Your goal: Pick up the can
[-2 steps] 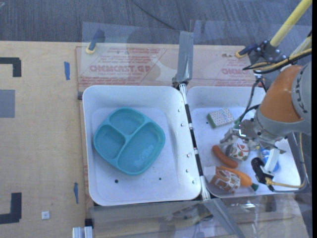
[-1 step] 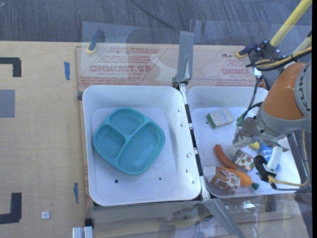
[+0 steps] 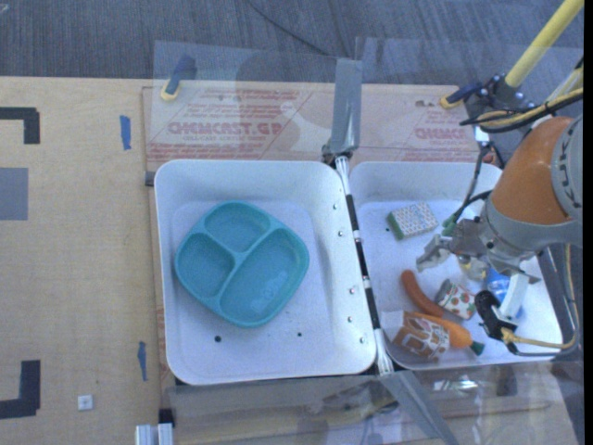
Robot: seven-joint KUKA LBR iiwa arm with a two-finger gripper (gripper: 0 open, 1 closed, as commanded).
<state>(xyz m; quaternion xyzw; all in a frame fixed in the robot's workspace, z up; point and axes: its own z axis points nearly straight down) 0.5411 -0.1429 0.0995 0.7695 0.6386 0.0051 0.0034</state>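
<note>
Gripper (image 3: pixel 443 251) hovers low in right bin (image 3: pixel 389 182), jaws apparently open and empty; can (image 3: pixel 456 299) lies just below, ungrasped. Grasp and lift both remain.

Big round arm (image 3: pixel 547 188), grey with a fat orange band at its top. Below the band, a smooth grey wrist. At nine o'clock from the wrist, a small silver gripper (image 3: pixel 437 251) with thin metal fingers. Black cables looping over the orange part at twelve o'clock. At six o'clock, a black plug with a yellowish cable trailing off.
</note>
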